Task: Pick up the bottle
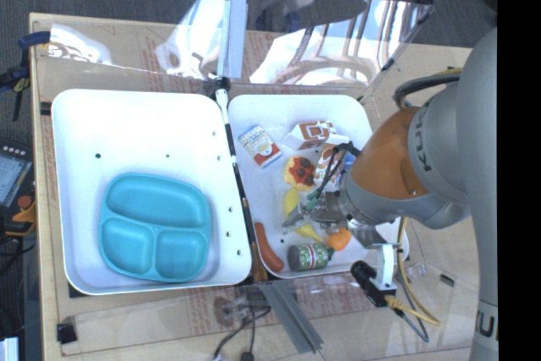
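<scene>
The bottle [309, 256] is small and dark green with a pale label. It lies on its side at the front edge of the right bin [355, 109]. My gripper [311, 209] reaches in from the right and hangs low over the middle of that bin, just behind the bottle and above some yellow pieces. The arm's orange band [385, 166] and grey wrist cover the bin's right side. Nothing shows between gripper and bottle, and the two look apart.
A blue divided tray [156, 226] lies in the left bin [127, 110]. Near the bottle are an orange ball [340, 240], a red sausage [265, 245], a yellow banana [292, 200], a red-yellow toy [299, 170], a small carton [260, 144] and a brown packet [314, 132].
</scene>
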Motion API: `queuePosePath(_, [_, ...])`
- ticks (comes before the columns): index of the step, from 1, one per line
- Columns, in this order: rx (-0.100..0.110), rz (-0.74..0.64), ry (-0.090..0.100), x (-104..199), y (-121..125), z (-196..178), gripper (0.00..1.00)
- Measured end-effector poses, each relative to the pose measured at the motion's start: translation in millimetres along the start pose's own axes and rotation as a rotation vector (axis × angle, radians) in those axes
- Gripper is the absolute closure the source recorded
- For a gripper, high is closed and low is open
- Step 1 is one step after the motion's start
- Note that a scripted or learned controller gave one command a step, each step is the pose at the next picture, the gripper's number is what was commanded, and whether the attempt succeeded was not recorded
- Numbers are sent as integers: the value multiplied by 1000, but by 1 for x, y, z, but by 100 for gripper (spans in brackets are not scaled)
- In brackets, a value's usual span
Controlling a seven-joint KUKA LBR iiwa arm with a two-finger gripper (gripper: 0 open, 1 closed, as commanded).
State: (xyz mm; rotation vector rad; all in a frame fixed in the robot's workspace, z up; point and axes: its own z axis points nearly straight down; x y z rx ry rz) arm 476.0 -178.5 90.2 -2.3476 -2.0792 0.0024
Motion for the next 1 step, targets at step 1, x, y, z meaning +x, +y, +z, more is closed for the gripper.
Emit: queuePosePath(1, [4,-4,1,0,0,-8,100])
